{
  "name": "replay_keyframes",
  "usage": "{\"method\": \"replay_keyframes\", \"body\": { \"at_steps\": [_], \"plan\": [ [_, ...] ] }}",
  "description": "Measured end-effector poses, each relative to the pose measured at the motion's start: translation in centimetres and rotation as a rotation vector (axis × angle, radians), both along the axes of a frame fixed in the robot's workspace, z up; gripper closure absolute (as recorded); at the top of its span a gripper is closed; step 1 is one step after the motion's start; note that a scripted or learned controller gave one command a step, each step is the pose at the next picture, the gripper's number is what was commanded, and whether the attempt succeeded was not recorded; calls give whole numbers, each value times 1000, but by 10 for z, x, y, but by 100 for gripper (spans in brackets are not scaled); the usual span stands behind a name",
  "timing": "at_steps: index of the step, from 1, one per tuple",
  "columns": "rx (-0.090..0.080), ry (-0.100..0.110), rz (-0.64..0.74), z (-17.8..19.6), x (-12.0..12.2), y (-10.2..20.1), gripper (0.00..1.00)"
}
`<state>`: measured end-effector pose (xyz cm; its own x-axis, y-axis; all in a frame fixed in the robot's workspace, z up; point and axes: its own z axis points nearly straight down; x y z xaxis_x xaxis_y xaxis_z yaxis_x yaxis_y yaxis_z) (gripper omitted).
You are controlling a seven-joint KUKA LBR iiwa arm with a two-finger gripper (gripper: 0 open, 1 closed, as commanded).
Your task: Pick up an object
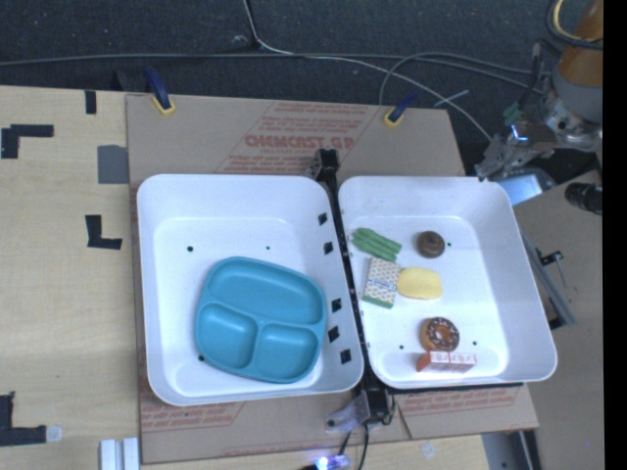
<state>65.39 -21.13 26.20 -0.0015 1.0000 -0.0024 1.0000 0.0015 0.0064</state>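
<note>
Two white bins sit side by side on our bench. We judge the yellow piece (419, 283), mid right bin (490, 213), light, smooth, best pinched across its width. Our gripper (509, 150) hangs beyond the far right corner, grip unreadable.

The brown cardboard sheet (294, 135) under both bins carries red print, at 12 o'clock from the left bin (157, 262). It seems to read "CHEMCAST GP", seen reversed.
</note>
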Motion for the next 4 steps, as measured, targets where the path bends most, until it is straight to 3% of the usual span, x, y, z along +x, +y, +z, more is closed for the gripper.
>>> {"method": "replay_keyframes", "body": {
  "at_steps": [1, 4],
  "plan": [
    [2, 5, 0, 11, 0, 0, 100],
    [4, 9, 5, -16, 7, 164, 100]
  ]
}}
